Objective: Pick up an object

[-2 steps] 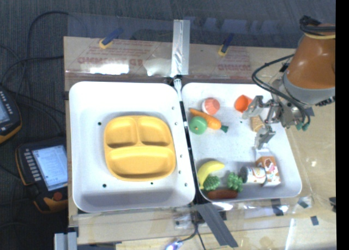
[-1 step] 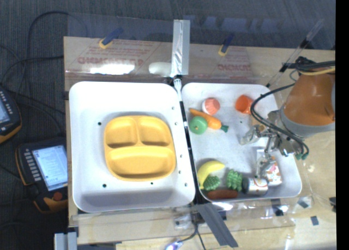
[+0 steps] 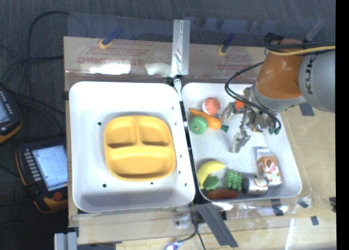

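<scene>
My gripper (image 3: pixel 232 129) hangs over the middle of the right bin (image 3: pixel 289 150), below the arm's orange band. Its fingers (image 3: pixel 238 142) are spread open with nothing between them. Just left of it lie a pinkish round fruit (image 3: pixel 211 105), an orange carrot (image 3: pixel 206 118) and a green round fruit (image 3: pixel 198 126). Along the bin's front edge sit a yellow fruit (image 3: pixel 208 169), a green broccoli piece (image 3: pixel 211 182), a green bumpy piece (image 3: pixel 234 179), a red sausage shape (image 3: pixel 221 193), a small can (image 3: pixel 255 184) and a printed carton (image 3: pixel 268 169).
The left bin (image 3: pixel 87 107) holds a yellow divided plate (image 3: pixel 140 146). A raised divider (image 3: pixel 184 134) separates the two bins. Black cables loop from the arm above the right bin's back edge. Bare bin floor lies under and right of the gripper.
</scene>
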Tool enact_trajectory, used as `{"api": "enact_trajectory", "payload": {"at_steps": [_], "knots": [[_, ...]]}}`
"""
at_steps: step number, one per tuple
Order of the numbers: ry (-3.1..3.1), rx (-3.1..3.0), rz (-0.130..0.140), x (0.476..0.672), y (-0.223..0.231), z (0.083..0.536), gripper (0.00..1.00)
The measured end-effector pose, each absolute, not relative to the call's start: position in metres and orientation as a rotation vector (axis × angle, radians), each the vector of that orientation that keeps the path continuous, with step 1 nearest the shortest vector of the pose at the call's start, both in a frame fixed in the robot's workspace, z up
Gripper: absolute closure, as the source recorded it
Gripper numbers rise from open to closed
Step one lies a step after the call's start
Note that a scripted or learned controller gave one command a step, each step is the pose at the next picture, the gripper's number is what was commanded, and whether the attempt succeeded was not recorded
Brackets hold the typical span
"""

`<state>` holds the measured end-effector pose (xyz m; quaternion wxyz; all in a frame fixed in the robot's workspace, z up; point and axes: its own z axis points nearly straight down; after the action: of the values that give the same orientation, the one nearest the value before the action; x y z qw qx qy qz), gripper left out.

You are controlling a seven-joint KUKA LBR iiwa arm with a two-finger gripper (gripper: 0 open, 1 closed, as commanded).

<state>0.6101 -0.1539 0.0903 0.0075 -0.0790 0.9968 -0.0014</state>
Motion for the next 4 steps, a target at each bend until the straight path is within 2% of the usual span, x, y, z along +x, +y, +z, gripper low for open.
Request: {"api": "enact_trajectory", "payload": {"at_steps": [1, 2, 3, 4], "knots": [[3.113, -0.297, -0.007, 0.623, -0.111, 0.090, 0.00], [3.107, -0.374, -0.009, 0.582, -0.175, 0.091, 0.00], [3.082, -0.539, -0.007, 0.655, -0.147, 0.090, 0.00], [3.110, -0.336, -0.002, 0.636, -0.099, 0.090, 0.00]]}}
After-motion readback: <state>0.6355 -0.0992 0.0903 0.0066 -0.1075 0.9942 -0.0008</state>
